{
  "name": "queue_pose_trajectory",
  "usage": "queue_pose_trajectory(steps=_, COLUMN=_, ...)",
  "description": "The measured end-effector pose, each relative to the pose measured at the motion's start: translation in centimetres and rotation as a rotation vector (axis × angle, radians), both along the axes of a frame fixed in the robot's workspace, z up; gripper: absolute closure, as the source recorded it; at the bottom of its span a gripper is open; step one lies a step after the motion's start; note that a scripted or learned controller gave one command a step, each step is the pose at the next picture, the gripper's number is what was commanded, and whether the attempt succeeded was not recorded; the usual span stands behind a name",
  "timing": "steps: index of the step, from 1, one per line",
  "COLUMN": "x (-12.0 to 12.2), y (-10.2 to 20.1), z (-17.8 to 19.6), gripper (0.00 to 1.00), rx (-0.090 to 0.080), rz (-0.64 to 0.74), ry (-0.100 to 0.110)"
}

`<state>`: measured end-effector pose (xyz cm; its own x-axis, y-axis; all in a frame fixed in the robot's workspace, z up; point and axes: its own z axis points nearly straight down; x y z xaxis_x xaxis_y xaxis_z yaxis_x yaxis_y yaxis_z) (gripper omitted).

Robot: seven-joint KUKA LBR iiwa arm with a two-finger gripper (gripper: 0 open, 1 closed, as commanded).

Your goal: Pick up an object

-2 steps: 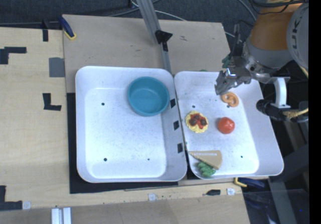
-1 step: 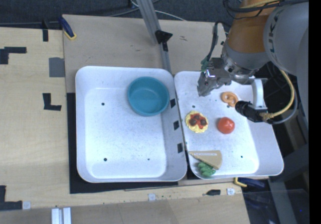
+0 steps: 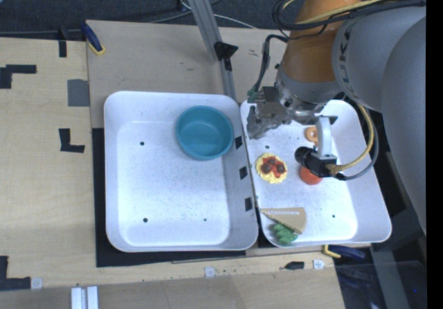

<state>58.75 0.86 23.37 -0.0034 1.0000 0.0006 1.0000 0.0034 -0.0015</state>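
Toy pizza [image 3: 271, 168] lies in the right bin [image 3: 360, 221], just left of a red-orange toy [image 3: 310, 174]; a sandwich wedge [image 3: 287, 217] with a green piece [image 3: 282, 233] sits nearer. The gripper [image 3: 261, 119] hangs over that bin's far left corner; whether it holds anything cannot be told. A blue bowl [image 3: 204, 132] rests in the left bin [image 3: 138, 210].

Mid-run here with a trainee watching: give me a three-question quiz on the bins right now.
1. True or false: the blue bowl sits in the left bin.
2. Which lies nearest the right bin's front edge? A) toy pizza B) sandwich wedge C) orange-red piece
3. Over which bin is the gripper?

Key: 1 true; 2 B; 3 the right bin, at its back left corner.
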Motion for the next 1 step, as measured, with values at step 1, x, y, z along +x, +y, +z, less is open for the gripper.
queue_pose_trajectory(steps=1, x=0.59, y=5.89, z=-0.86, gripper=1.00, rx=0.000, rz=0.001, ry=0.000)
